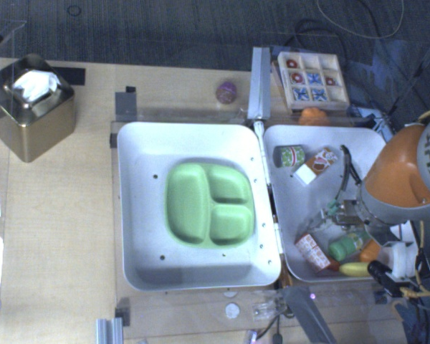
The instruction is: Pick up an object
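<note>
My gripper [337, 217] is down in the right bin [301, 260], hovering over the clutter at its near end – but honestly I can't tell whether my fingers are open or closed, since the metal bits blur together and my own orange band [401, 174] and grey wrist cover most of that side. Nothing clearly sits between them.

Just near of the gripper there's a green bottle-ish thing [344, 248], a red and white packet [313, 251] to its left, a yellow piece [355, 269] against the near wall and something orange [370, 249] half tucked under my arm. Hard to say which of these touch each other. Farther back in the same bin sits a small can with a green and red label [289, 155], and right of it a little red, white and brown box [317, 165] – both well apart from the near pile, with bare white floor in between.

The right wall of this bin is hidden by my arm. The left bin [140, 192] holds a green divided tray [209, 203] in its middle, with open floor all round it.

Beyond the bins: a tic-tac-toe board [314, 79] on the far side, an orange ball [313, 116] cut off by the bin rim, a small purple ball [226, 92], and a gold box [32, 117] far left.
</note>
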Controlling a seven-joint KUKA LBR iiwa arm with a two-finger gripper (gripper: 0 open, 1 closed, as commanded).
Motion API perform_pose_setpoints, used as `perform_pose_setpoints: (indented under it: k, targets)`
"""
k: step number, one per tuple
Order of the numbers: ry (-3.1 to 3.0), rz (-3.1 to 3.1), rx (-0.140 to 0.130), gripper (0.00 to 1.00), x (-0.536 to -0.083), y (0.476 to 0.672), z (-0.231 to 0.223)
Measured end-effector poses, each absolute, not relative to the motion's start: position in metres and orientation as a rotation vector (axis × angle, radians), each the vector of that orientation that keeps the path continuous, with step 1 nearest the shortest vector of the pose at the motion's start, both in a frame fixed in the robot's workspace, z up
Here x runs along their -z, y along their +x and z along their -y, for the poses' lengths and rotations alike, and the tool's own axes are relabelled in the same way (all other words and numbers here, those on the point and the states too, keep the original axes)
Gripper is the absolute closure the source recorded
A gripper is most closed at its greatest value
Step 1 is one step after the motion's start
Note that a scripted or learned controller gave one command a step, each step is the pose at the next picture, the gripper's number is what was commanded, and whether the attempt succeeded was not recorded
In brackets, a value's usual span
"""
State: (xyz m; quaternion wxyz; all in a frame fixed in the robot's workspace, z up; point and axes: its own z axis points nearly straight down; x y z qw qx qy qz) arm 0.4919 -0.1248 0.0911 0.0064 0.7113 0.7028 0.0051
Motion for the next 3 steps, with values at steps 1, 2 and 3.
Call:
perform_pose_setpoints:
  k: [1,2,3]
  targets:
    - [2.422,-1.992,-0.006,0.0,-0.167,0.489,0.179]
    - [2.36,-2.055,-0.016,0.0,-0.09,0.492,0.189]
    - [2.35,-2.049,-0.021,1.0,-0.103,0.496,0.19]
